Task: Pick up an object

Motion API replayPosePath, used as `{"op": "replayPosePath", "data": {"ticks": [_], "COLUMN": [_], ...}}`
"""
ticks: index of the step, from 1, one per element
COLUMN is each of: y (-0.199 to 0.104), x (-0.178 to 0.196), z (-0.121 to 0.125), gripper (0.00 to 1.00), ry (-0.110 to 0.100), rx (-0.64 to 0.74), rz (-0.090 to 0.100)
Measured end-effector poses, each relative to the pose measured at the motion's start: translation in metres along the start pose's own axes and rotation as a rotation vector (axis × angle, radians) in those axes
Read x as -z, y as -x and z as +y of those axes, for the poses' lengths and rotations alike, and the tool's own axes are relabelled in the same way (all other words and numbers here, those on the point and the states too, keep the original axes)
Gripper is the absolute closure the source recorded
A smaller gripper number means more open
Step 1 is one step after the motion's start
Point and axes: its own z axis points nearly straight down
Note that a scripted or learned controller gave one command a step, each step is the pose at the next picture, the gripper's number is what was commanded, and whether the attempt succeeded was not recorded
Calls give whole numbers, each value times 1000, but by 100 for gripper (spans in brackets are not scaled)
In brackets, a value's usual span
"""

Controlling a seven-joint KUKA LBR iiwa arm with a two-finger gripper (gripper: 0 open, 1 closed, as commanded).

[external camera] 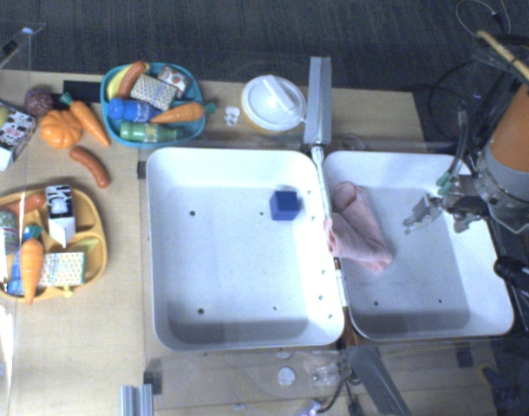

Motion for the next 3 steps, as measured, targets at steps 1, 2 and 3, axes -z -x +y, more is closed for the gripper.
{"op": "replayPosePath", "data": {"ticks": [1,2,3], "y": [-27,-13,-14], "x": [-146,-158,-147], "z": [40,25,27], "gripper": [0,0,100], "ry": [-1,7,11], "rx": [65,71,72], "rz": [0,0,1]}}
